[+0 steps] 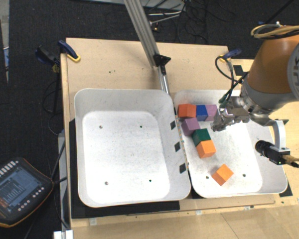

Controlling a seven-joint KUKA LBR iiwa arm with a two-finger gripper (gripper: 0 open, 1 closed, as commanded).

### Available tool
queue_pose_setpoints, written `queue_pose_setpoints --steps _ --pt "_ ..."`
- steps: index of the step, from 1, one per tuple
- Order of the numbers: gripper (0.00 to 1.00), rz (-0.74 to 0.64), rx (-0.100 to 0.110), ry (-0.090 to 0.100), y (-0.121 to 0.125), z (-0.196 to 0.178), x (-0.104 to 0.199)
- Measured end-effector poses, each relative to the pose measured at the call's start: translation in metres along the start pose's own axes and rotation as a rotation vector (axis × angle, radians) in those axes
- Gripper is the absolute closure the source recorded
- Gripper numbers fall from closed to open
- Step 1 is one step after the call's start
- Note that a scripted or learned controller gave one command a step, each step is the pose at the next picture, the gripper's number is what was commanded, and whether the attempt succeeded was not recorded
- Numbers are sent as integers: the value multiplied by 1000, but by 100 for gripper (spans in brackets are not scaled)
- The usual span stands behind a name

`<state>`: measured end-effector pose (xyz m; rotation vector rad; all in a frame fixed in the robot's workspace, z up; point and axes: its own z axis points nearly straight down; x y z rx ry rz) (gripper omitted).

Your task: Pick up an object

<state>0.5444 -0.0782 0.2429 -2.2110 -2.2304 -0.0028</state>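
On the tabletop [139, 59], right bin [249, 178]: approach under way, gripper [222, 119] low beside blue cube [202, 112], grip state impossible to tell; next, probably a descent centred over one cube.

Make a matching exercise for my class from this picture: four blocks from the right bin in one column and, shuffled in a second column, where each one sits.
Column 1
1. blue block
2. green block
3. purple block
4. lone orange block

Column 2
A. apart from the cluster, nearest the bin's front edge
B. at the back of the bin, beside the gripper
C. at the cluster's left side, near the divide between the bins
D. just behind another orange block

Pairs: 1-B, 2-D, 3-C, 4-A
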Motion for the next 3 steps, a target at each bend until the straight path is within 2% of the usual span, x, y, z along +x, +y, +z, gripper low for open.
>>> queue_pose_setpoints --steps 2,3 --pt "100 1 2 -1 5 10 90" --pt "100 1 -1 -1 16 8 133"
